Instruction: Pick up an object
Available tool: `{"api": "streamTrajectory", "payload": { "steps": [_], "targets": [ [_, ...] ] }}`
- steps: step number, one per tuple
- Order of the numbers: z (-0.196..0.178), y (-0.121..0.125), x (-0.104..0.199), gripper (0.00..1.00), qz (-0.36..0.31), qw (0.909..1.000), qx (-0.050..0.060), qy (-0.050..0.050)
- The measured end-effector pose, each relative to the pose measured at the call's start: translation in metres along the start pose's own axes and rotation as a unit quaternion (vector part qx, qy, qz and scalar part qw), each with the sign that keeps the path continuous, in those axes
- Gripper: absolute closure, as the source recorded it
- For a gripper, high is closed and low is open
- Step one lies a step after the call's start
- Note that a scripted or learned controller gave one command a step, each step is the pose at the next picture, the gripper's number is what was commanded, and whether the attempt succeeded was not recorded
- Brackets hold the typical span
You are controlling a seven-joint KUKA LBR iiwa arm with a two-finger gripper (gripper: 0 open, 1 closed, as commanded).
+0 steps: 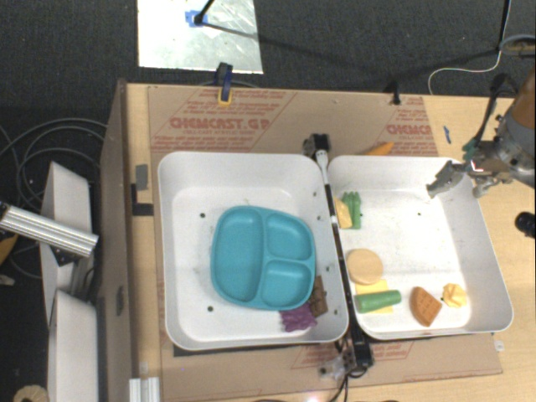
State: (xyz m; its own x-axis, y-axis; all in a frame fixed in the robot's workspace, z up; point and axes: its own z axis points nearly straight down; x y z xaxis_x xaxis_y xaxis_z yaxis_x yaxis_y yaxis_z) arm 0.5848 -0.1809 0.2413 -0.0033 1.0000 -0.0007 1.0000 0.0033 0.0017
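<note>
My gripper hovers over the far right corner of the right bin, open, with nothing between its fingers. Below it in that bin lie a green toy next to a yellow strip, a round tan disc, a green cylinder on a yellow piece, an orange wedge and a small yellow item. All of them lie apart from the gripper, toward the bin's left and near sides.
The left bin holds a teal divided plate, with a purple item and a brown one at its near right edge. An orange object lies on the cardboard behind the right bin.
</note>
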Motion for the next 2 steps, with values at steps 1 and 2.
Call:
{"api": "streamTrajectory", "payload": {
  "steps": [1, 2],
  "targets": [
    [0.115, -0.003, 0.06, 0.0, -0.003, 1.0, 0.005, 0.003],
    [0.157, 0.021, 0.093, 0.0, -0.001, 1.0, -0.001, -0.003]
  ]
}}
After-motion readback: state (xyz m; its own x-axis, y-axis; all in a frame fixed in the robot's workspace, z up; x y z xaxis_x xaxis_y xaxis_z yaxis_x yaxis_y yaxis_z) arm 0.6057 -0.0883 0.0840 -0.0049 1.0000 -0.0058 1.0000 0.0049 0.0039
